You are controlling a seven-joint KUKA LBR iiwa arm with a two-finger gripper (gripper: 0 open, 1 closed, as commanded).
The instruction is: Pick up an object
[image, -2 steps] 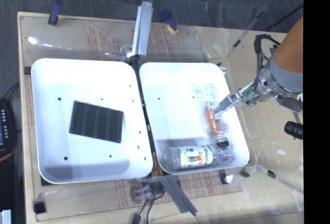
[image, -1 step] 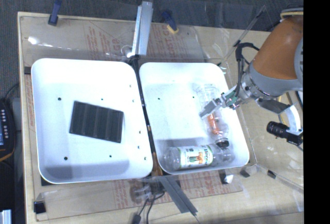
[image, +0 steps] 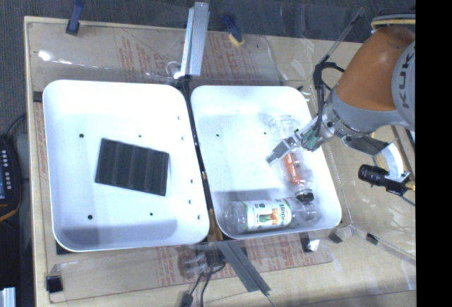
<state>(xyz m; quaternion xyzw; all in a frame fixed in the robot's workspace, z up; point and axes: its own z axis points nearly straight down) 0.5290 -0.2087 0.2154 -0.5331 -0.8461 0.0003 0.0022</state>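
My gripper hangs low over the right white bin, near its right side. It is just above the top end of a small clear bottle with orange contents, which lies lengthwise with its dark cap toward the front. A crumpled clear plastic piece lies just behind the gripper. A larger clear bottle with a green and orange label rests on its side along the bin's front wall. I see nothing lifted by the gripper.
In the left white bin lies a flat black ribbed rectangle. A metal bar stands behind the joint between the bins. The arm's orange band is over the bench at right.
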